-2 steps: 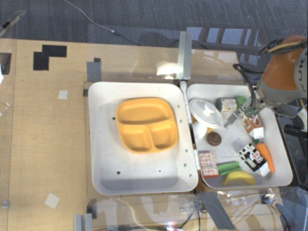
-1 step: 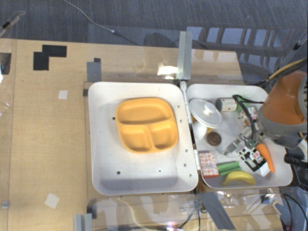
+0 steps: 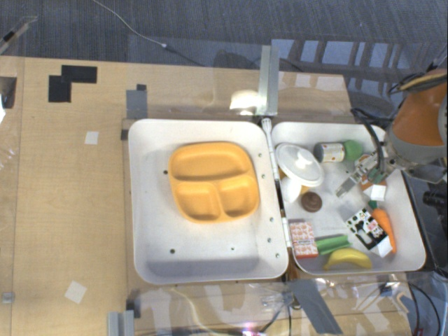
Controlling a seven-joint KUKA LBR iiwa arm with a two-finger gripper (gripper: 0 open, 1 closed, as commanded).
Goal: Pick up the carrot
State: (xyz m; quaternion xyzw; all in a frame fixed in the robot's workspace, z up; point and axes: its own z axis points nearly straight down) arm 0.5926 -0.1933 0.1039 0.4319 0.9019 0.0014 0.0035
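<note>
1. Two shallow white bins sit side by side on the bench in the camera view: the left bin [image 3: 147,187] holds a yellow-orange plastic tray with three compartments [image 3: 212,181], and the right bin [image 3: 413,254] holds a scatter of small items.
2. At the right bin's right side lies the orange carrot with a green top [image 3: 384,227], running lengthwise toward the near edge, touching a black-and-white patterned box [image 3: 365,227] on its left.
3. Along the near wall rest a yellow banana [image 3: 348,258], a green oblong piece [image 3: 330,243] and a small red-and-white printed packet [image 3: 302,238].
4. Farther back are a white bowl-shaped lid [image 3: 299,164], a brown round piece [image 3: 311,201] and a green-and-white can on its side [image 3: 338,151].
5. Reaching in from the right, the grey arm with its orange band [image 3: 420,117] places the two-finger gripper [image 3: 362,177] low over the right bin, just behind the carrot's green end. Whether it is wide or narrow I cannot tell.
</note>
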